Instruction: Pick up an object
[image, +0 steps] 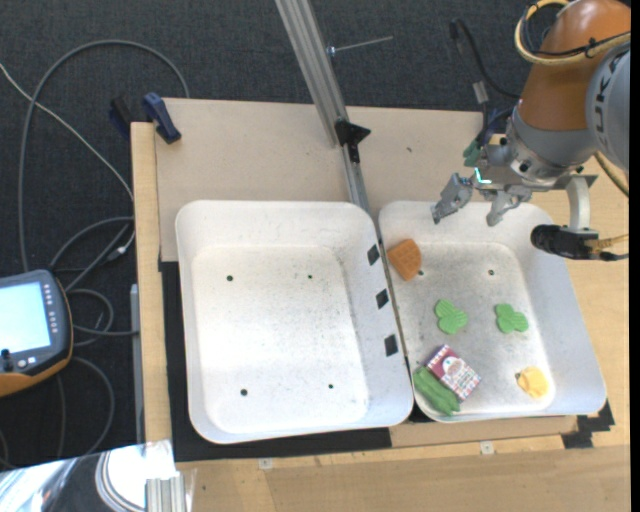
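My tool (472, 204) hangs over the far edge of the right bin (560, 290), up near its back rim, with my grey arm (600, 90) and its orange band (568, 50) reaching in from the right. The two fingers are spread apart, clearly open, and there's nothing between them; I've got hold of nothing at all.

Down in the right bin, here's what's on offer. An orange piece (405, 258) sits against the left wall, near the back, the closest thing to my tool but still apart from it. Further forward, two green pieces lie side by side with a gap between them: the left green piece (451, 318) and the right green piece (511, 319). At the front left corner there's a small printed packet (453, 370), pink and white, resting partly over a dark green item (436, 391) that pokes out toward the rim. At the front right, a yellow piece (533, 381) lies on its own, well apart from the packet.

The left bin (275, 320) sits just beside the right one, their walls touching along the middle. Both rest on the pale wooden surface (250, 150), and a slanted metal rail (315, 70) runs up from between the bins.
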